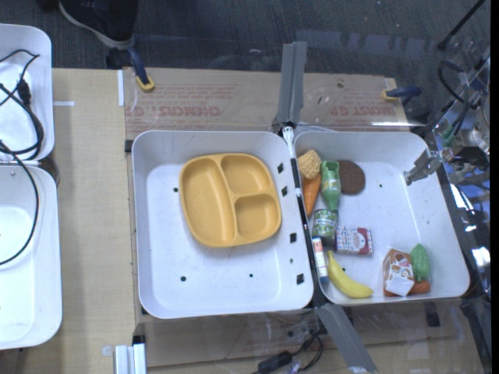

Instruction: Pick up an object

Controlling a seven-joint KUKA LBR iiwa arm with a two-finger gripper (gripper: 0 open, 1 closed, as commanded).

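Observation:
The right bin (390, 216) holds several toy foods. Along its left wall lie a corn cob (309, 163), an orange carrot (310, 194), a green bottle (330, 184) and a green can (324, 227). A brown round patty (352, 177) rests beside the bottle. A small red and white carton (354, 241) sits mid-bin, with a yellow banana (345, 280) below it. A white and orange packet (399, 273) and a green vegetable (420, 262) lie at the lower right. My gripper (419, 168) hovers at the bin's upper right edge, apart from all of them, with nothing seen in it.
The left bin (156, 240) carries a yellow divided plate (231, 199). A grey divider (292, 76) rises between the bins at the back. Cables and arm hardware (468, 123) crowd the right side. White trays with black cables (19, 139) stand at far left.

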